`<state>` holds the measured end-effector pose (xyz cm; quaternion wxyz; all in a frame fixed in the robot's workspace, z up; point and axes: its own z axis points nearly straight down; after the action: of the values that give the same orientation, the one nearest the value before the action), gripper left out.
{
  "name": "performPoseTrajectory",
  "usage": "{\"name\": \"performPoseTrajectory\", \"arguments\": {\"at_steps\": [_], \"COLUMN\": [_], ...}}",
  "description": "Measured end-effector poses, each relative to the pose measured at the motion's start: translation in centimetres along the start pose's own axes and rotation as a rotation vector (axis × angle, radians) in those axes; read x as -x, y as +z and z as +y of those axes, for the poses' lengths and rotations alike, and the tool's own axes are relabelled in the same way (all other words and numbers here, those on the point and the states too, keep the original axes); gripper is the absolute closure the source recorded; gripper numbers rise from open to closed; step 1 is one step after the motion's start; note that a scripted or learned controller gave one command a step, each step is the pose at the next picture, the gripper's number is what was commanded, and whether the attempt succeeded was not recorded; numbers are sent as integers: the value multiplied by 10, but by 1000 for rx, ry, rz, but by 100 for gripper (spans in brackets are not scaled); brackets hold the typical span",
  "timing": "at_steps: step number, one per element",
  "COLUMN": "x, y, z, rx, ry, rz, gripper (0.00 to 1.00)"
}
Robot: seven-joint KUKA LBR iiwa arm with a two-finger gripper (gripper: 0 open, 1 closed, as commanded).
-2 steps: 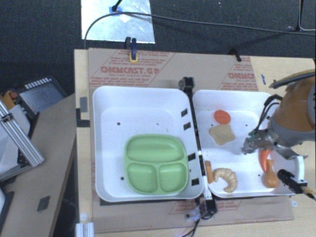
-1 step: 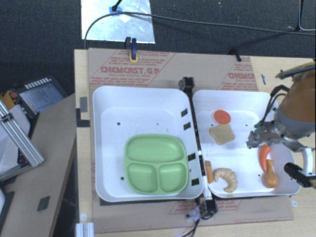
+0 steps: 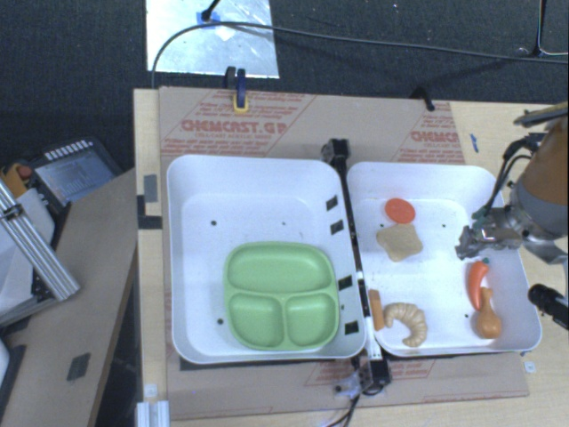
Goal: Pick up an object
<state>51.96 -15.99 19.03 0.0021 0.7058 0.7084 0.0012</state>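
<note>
- The left shallow white plastic bin [image 3: 191, 238] is being occupied by a green three-compartment plastic plate [image 3: 280, 294], lower centre of frame.
- The right shallow white plastic bin [image 3: 427, 181] is being filled with a red disc [image 3: 400, 210], a tan slice [image 3: 400, 242], a croissant-like piece [image 3: 407, 321] and an orange carrot-shaped toy [image 3: 478, 280].
- The two-finger gripper [image 3: 476, 240] is being held just above the carrot, right of frame; whether it is spread cannot be told.
- The carrot is being judged light, stiff and slippery; gripping mid-body seems best.

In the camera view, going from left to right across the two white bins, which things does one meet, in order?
Green divided plate → croissant → carrot. The bread slice and the red round piece lie above the croissant at much the same position, so I leave them out.
</note>
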Motion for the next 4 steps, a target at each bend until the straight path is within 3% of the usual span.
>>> {"name": "performPoseTrajectory", "arguments": {"at_steps": [1,4], "x": [7,-127], "y": [-46,-43], "z": [0,65], "rx": [2,-2], "ry": [0,-5], "rz": [-1,2], "gripper": [100,100]}}
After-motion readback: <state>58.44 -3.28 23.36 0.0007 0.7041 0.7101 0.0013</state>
